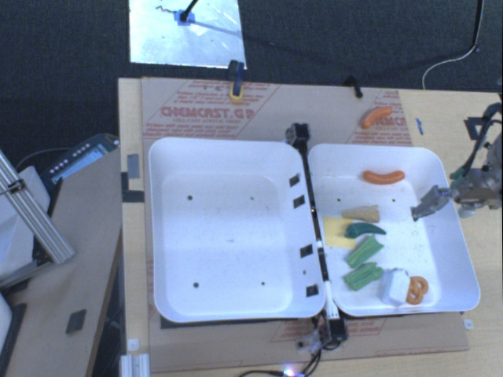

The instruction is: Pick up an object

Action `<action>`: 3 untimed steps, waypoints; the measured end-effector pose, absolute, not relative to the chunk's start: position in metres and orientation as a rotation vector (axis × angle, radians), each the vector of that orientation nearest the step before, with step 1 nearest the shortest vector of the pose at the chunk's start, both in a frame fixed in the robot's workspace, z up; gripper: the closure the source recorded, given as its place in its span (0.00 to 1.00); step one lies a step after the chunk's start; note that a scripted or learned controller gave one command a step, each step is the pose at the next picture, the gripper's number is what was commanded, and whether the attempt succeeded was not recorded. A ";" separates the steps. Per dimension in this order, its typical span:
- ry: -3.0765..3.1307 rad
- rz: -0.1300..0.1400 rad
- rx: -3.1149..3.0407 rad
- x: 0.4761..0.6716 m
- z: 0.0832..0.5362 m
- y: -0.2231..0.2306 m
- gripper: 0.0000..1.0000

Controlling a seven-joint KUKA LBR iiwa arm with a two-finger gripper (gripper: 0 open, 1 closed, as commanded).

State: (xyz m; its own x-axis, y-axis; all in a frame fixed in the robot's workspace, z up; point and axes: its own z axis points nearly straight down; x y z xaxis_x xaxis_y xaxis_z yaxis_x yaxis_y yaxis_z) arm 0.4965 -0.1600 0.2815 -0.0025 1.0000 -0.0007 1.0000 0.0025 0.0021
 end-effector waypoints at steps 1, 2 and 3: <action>2.224 -0.001 2.225 0.510 0.080 -0.157 0.00; 2.225 0.008 2.205 0.574 0.087 -0.116 0.00; 2.225 0.010 2.207 0.637 0.087 -0.094 0.00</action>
